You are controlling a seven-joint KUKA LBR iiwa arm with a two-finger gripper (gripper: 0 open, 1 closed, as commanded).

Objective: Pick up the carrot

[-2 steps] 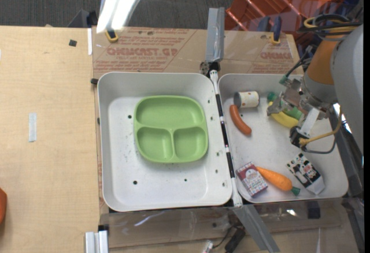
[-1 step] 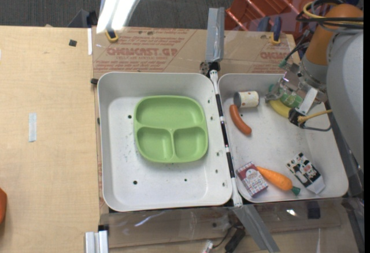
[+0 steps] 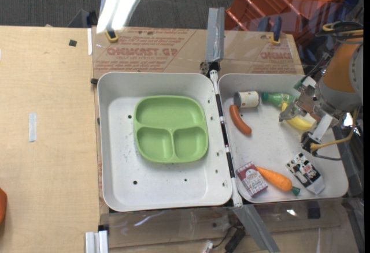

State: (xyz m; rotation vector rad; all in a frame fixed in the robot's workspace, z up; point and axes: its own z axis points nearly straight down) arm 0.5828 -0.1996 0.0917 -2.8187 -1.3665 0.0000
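The carrot [image 3: 276, 178] lies in the lower part of the right bin [image 3: 272, 130], orange with a green tip pointing toward the lower right, just beside a small red-and-white carton [image 3: 252, 179] whose label is too small to read. Near the bin's lower right corner sits a black-and-white patterned carton [image 3: 306, 172], its print also unreadable. Higher in the same bin are a red sausage [image 3: 240, 119], a small tin can [image 3: 247, 99] on its side, a green bottle [image 3: 275, 97] and a yellow banana [image 3: 300, 123]. The end effector [image 3: 293, 108] is at the right side of the frame, over the banana and well apart from the carrot; whether it is open or closed cannot be told. The left bin [image 3: 115, 130] holds a green divided plate [image 3: 171, 129]. Behind both bins on the counter [image 3: 46, 130] lies a clear sheet [image 3: 150, 49] printed with reddish writing that is hard to make out.
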